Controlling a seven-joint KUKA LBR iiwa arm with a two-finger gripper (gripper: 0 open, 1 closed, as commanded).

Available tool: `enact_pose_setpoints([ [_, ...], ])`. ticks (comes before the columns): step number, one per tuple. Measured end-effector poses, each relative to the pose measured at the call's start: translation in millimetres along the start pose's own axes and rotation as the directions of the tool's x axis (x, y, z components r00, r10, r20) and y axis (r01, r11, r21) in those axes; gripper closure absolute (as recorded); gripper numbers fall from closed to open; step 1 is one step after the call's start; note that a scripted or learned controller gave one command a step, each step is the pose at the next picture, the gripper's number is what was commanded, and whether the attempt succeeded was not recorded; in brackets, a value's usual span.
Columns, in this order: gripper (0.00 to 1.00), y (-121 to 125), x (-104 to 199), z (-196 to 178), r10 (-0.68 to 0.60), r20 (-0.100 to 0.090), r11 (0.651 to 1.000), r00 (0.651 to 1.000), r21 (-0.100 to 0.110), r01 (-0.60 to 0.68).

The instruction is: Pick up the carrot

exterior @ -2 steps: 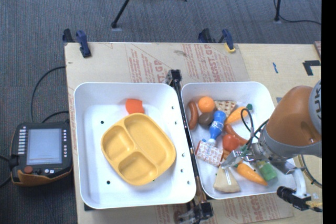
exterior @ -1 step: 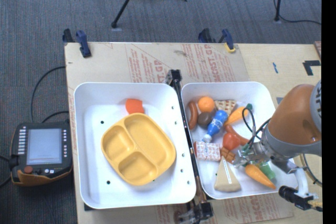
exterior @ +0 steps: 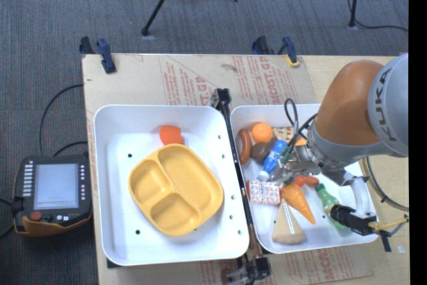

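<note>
We saw the carrot (exterior: 299,201) in the right bin (exterior: 313,245), lying just below the gripper (exterior: 293,167), tip toward the bin's front edge; grip state unclear.

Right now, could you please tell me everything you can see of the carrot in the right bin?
The carrot is an orange cone that looks like a plastic toy. It lies flat on the floor of the right bin, thick end up near the gripper, tip pointing toward the bin's near edge. The wrist overhangs its thick end, so that end is partly hidden. A tan wedge lies against its left side, and a green bottle lies just to its right.
</note>
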State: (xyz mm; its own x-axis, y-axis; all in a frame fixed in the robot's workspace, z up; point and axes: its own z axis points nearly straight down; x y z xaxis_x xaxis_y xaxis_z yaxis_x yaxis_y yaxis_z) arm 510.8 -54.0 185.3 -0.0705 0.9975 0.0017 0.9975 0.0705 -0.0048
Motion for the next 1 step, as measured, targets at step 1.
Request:
enact_pose_setpoints([
  [1,1.00,-30.8,-63.6,63.4,-0.246,-0.001,0.969,0.969,0.000,0.246],
])
